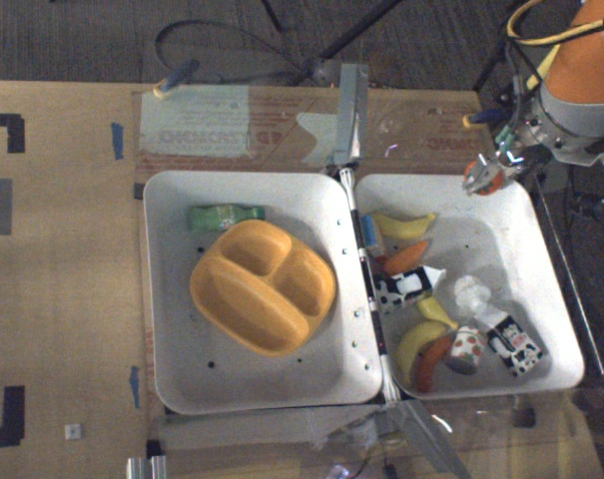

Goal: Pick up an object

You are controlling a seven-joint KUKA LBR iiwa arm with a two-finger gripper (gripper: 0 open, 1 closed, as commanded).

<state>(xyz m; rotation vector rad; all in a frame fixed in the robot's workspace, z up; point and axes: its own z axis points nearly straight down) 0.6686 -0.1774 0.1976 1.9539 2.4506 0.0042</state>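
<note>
gripper (pixel 486 176) sits over the right bin's (pixel 551 267) far right corner, can't tell its state. yellow banana (pixel 403 226) lies curved at that bin's far left, orange carrot (pixel 405 257) just beside it.

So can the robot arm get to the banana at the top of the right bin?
Probably yes. The banana lies uncovered at the bin's far edge, nothing on top, and the end effector hangs near that bin's far right corner.
</note>
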